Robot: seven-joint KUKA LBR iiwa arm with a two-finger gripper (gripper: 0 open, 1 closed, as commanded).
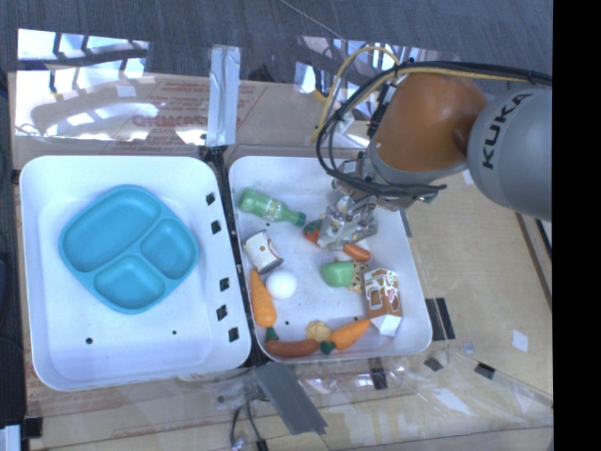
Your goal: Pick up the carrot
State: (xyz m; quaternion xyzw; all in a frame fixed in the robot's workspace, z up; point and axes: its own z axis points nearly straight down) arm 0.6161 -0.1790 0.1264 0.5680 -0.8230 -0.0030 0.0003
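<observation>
Gripper (346, 228) hangs low in the right bin (413, 294); whether it is wide or narrow I cannot tell. Nearest the camera, a carrot (352, 333) lies by the front wall beside a sausage (291, 348), well apart from the gripper. Another carrot (261, 298) lies along the left wall. Further back sits a green bottle (269, 206).

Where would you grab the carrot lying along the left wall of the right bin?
Grip the carrot across its thick orange middle, coming straight down. It lies flat and lengthwise beside the bin wall, so the fingers should probably close across its narrow width.
</observation>
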